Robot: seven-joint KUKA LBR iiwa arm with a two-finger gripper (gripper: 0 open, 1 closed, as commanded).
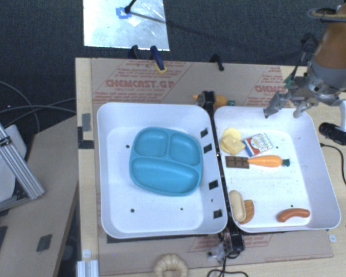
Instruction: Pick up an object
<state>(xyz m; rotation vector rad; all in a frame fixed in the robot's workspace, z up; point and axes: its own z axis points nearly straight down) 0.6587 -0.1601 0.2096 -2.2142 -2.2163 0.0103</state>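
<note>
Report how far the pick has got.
Nothing is picked yet. The gripper hangs with open, empty jaws over the far rim of the right bin. The carrot, sausage and other items lie in that bin. Descent, grasp and lift all remain.

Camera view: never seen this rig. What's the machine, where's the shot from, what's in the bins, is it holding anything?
It is one shot from a fixed camera above the bench, looking down at a slant. The grey and orange robot arm reaches in from the right. Its claw hovers open over the right bin's far edge, holding nothing. That bin has toy food: a carrot, chocolate bar, small carton, yellow piece, hot dog bun and sausage. The left bin holds a blue divided plate.
</note>
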